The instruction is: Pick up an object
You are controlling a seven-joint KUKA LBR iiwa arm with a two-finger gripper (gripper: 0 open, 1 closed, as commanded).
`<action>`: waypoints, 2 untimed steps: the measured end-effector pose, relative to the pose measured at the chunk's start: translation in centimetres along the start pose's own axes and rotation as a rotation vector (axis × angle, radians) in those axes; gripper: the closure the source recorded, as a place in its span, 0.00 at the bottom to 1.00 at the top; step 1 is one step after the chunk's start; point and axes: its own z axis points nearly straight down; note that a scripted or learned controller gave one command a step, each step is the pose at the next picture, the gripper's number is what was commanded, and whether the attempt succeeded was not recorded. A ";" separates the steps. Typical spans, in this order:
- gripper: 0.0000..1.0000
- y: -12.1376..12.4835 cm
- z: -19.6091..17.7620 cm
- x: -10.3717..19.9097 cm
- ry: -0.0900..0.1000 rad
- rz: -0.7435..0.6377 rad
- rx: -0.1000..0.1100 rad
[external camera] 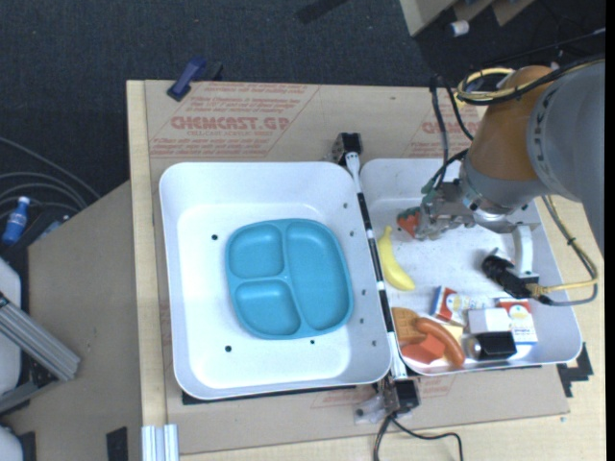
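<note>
Small red toy object (408,223) is lying in the right white bin (553,267), near its far left side. The grey arm with the orange band (509,147) is reaching in from the right, and its tool (430,217) is hanging low, just beside the red thing, maybe touching it. I cannot tell what state the tool is in or if it is gripping anything. So the pick is looking like it is only starting: nothing is being lifted yet. The yellow toy banana (392,262) is lying close by, and small boxes (480,315) are sitting near the front. The blue plastic tray with three parts (288,277) is resting in the left white bin (187,257) on the counter (240,113).
</note>
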 end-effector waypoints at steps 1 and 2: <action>0.00 0.0 0.0 0.0 0.000 0.000 0.000; 1.00 0.0 -1.0 0.0 0.000 0.000 -0.002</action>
